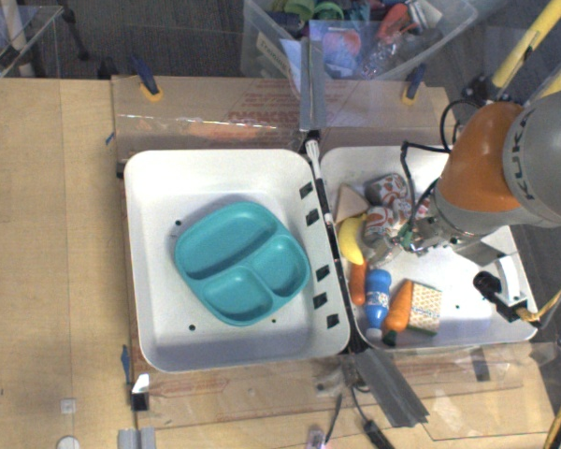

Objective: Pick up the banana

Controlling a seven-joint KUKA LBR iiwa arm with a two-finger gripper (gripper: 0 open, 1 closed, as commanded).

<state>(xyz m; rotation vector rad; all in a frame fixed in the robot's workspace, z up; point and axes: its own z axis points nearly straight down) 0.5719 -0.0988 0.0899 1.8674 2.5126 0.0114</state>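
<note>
Watching the right bin [467, 321], I find the banana [352, 238] lying along the bin's left wall, close to the divider between the two bins, its lower end touching or nearly touching an orange piece [357, 283] just below it. A blue bottle [378, 293] sits beside that, and a crumpled patterned item [389, 195] rests just to the banana's right. The gripper [413, 235] hangs over this clutter, near the banana's right side; whether it is released or clenched I cannot tell, since the wrist and cables hide it. I judge the banana light, likely a toy, stiff and smooth-skinned, so prone to slip and roll under a pinch. Best hold, in my view: across the thick middle of the curve, closing over its short width. The wall on one side and the patterned item on the other leave little room. The left bin [150, 251] holds a teal divided plate [240, 262], well apart.
</note>
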